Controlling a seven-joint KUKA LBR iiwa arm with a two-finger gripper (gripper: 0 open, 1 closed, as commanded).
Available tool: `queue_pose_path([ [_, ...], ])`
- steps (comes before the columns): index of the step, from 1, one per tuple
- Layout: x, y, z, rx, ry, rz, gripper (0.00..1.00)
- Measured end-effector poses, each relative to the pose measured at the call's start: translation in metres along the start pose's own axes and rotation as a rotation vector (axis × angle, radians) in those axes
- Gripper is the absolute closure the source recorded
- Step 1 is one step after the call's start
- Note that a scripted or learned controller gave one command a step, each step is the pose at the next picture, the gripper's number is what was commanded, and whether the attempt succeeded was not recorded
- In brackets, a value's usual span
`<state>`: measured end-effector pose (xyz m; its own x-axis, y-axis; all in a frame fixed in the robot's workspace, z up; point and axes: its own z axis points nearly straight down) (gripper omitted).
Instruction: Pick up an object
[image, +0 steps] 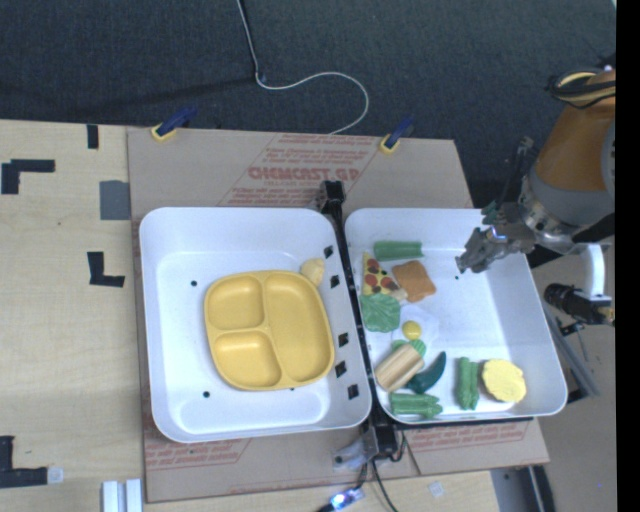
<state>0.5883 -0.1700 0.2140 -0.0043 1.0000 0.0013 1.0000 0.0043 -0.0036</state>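
Note:
The right bin (520, 300) holds several toy foods: a green bean piece (398, 249), an orange-brown bread slice (413, 281), a pizza slice (376, 276), a green leafy piece (381, 313), a hot dog bun (398, 366), a dark green pepper (430, 374), green pods (467, 383) and a yellow round slice (503, 381). My gripper (476, 253) hangs over the bin's upper right part, right of the bread slice and apart from it. Nothing shows between its fingers.
The left bin (170, 260) holds a yellow divided plate (268, 329), with a small pale yellow piece (314, 270) at its upper right. Black clips line the wall between the bins. A white cable (310, 80) lies behind the bench on dark carpet.

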Motion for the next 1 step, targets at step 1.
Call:
queue_pose_path([
  [1, 0.0491, -0.0218, 0.0091, 0.0, 0.0, 0.0, 1.0],
])
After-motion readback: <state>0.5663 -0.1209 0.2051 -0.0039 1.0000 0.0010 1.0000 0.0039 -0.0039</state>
